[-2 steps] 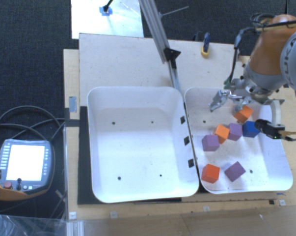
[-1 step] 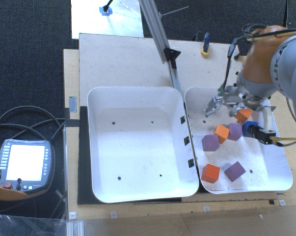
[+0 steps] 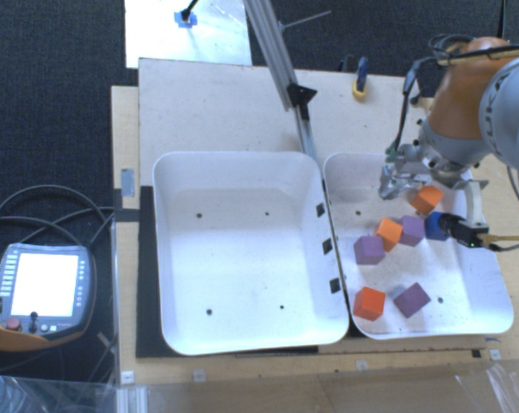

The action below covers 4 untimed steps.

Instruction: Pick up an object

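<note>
- Right bin [image 3: 487, 304]: holds all the blocks, loosely scattered for picking.
- Orange block [image 3: 428, 200]: nearest target, just beside the gripper [image 3: 395, 185].
- Other blocks: purple block [image 3: 369, 249], red block [image 3: 369, 303], well apart from the gripper.
- Fingers: cannot tell whether open or closed; nothing visibly held.
- Left bin [image 3: 169, 179]: on the table [image 3: 207, 101], likely the drop side.
</note>
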### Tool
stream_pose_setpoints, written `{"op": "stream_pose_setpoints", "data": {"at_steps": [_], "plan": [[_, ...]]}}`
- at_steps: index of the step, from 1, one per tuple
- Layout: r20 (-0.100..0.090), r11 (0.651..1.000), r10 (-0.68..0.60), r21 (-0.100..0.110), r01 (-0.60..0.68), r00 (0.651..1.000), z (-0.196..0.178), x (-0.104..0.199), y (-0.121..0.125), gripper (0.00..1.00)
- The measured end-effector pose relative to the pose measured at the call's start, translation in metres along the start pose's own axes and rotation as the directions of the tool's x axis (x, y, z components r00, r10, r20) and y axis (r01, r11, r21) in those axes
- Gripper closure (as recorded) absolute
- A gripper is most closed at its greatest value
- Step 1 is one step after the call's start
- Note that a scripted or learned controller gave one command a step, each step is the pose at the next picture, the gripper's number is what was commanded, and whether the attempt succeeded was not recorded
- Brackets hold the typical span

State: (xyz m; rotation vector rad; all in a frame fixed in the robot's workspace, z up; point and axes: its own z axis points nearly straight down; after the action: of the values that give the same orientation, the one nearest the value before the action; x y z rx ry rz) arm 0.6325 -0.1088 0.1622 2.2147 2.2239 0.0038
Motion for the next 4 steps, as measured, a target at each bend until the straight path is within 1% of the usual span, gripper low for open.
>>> {"op": "stream_pose_setpoints", "data": {"at_steps": [1, 2, 4], "plan": [[0.001, 1.0, 0.0, -0.005, 0.0, 1.0, -0.064, 0.001, -0.003, 1.0], [0.0, 1.0, 0.0, 0.0, 0.0, 1.0, -0.074, 0.001, -0.002, 1.0], [-0.003, 1.0, -0.007, 0.0, 0.007, 1.0, -0.088, 0.119, 0.02, 1.0]]}}
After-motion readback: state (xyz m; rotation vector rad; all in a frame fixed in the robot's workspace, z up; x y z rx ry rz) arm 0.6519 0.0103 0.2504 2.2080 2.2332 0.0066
